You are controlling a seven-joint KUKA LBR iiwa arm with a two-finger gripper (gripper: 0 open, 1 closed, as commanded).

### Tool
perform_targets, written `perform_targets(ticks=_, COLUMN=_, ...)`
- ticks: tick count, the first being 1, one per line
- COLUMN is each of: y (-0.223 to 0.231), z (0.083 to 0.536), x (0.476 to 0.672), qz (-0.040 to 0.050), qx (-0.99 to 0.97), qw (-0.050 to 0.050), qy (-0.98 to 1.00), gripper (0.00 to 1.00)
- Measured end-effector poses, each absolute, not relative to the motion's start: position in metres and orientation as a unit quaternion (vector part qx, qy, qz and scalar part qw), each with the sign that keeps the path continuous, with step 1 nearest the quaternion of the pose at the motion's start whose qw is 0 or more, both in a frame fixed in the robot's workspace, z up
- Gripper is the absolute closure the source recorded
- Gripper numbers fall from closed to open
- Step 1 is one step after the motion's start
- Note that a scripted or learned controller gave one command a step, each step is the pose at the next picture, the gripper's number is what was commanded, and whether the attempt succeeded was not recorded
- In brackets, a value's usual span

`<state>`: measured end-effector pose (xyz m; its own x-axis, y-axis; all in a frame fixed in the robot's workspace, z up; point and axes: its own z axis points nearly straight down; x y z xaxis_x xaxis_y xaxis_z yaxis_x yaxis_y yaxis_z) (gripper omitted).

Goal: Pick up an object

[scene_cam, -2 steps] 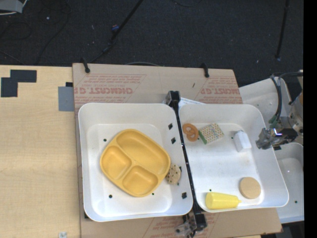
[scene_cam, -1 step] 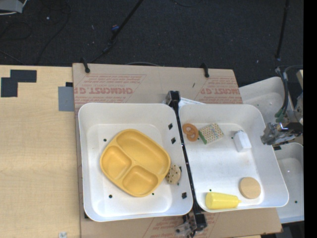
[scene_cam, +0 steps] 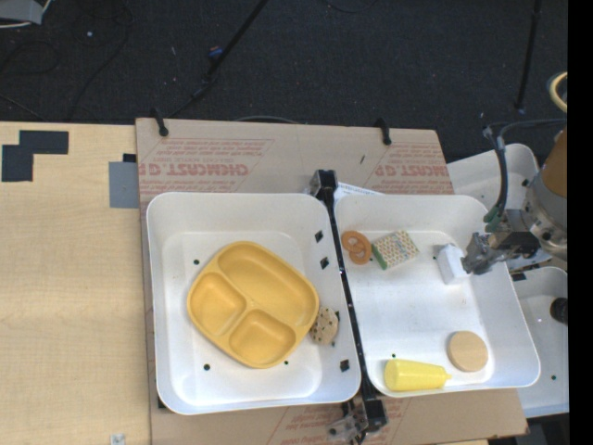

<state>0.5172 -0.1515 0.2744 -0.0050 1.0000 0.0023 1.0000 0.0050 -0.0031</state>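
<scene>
In the right bin (scene_cam: 519, 327), my gripper (scene_cam: 480, 254) hangs at the right wall, with the arm coming in from the right. A small white block (scene_cam: 449, 263) lies just to its left, touching it or very close. Farther left are an orange ring (scene_cam: 356, 246) and a speckled cube with a green edge (scene_cam: 395, 249). A tan round disc (scene_cam: 468, 350) and a yellow cone-shaped piece (scene_cam: 415, 375) sit near the bin's front edge.
The left bin (scene_cam: 167, 248) holds a yellow divided plate (scene_cam: 253, 302) and a small speckled cookie (scene_cam: 324, 326) by the divider (scene_cam: 338, 276). Brown cardboard lies under both bins. A wooden bench top stretches to the left.
</scene>
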Motion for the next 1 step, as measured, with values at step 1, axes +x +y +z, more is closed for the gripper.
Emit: perform_targets(ticks=1, y=-0.1089, z=0.2668, x=0.5142, qz=0.0008, qx=-0.706, qw=0.002, qy=-0.709, gripper=1.00)
